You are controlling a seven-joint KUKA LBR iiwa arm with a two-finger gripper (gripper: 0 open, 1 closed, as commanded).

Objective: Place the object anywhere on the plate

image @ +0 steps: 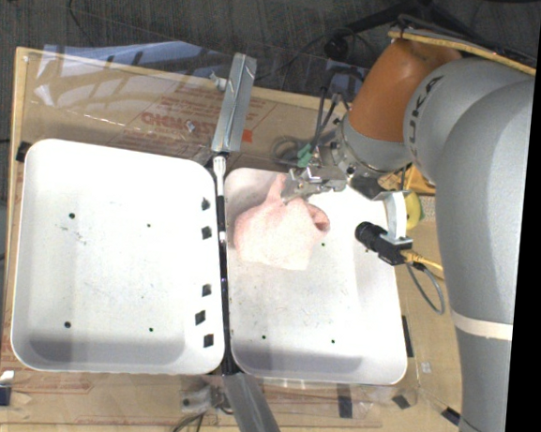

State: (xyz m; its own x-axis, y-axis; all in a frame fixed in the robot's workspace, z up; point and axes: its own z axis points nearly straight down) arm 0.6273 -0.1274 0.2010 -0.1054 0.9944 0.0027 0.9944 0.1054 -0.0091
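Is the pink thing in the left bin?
No, the pink thing lies in the right bin, just below the tool.

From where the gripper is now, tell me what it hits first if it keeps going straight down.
Most likely the pink cloth: the gripper sits at the cloth's upper edge in the right bin. Beneath that lies the bin floor. Depth is hard to judge from this slanted view, so contact may already exist.

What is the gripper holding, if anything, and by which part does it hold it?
The gripper appears to pinch the pink cloth by its upper corner, the rest draping onto the right bin.
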